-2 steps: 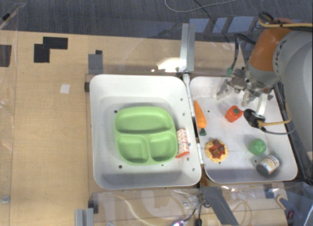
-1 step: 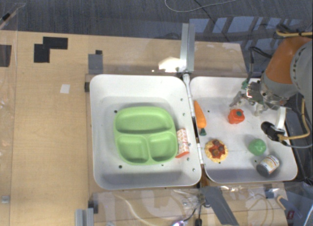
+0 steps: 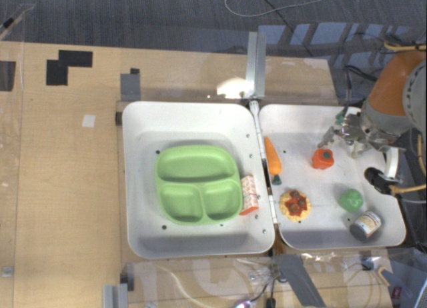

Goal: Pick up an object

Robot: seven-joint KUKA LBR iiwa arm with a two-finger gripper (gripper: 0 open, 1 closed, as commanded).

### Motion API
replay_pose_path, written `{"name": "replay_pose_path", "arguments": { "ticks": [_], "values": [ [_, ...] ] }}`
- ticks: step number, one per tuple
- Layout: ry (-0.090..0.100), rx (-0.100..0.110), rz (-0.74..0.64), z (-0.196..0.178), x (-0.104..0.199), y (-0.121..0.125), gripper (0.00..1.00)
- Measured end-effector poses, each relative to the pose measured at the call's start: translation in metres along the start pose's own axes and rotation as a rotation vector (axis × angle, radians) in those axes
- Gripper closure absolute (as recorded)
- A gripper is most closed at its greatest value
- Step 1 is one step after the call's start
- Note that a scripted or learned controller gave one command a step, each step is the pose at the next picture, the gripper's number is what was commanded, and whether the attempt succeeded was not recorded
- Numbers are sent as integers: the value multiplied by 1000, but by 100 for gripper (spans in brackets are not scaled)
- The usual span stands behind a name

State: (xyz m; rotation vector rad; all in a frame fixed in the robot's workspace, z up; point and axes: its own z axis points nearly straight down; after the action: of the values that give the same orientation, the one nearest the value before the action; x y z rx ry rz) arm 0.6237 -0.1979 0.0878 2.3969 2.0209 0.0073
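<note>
In the right bin (image 3: 300,117) lie a red tomato (image 3: 323,159), an orange carrot (image 3: 271,155) along the left wall, a small round pizza (image 3: 295,205), a green ball (image 3: 350,200) and a silver can (image 3: 365,224) on its side. My gripper (image 3: 339,147) hovers at the bin's upper right, just above and to the right of the tomato. Its fingers look spread apart, with nothing between them. The left bin (image 3: 133,167) holds a green divided plate (image 3: 198,183), and a small red-and-white packet (image 3: 249,195) leans at the plate's right edge.
A metal divider (image 3: 261,167) runs between the two bins. The arm's orange band (image 3: 393,87) and cables (image 3: 383,180) crowd the right bin's right side. Wooden bench (image 3: 60,200) lies to the left.
</note>
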Motion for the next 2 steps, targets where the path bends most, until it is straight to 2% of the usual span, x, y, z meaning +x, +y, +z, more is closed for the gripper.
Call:
{"name": "replay_pose_path", "arguments": {
  "ticks": [1,2],
  "values": [
    [3,-2,-26,-2,52,-31,0],
    [1,-5,-53,-3,40,-67,0]
  ]
}}
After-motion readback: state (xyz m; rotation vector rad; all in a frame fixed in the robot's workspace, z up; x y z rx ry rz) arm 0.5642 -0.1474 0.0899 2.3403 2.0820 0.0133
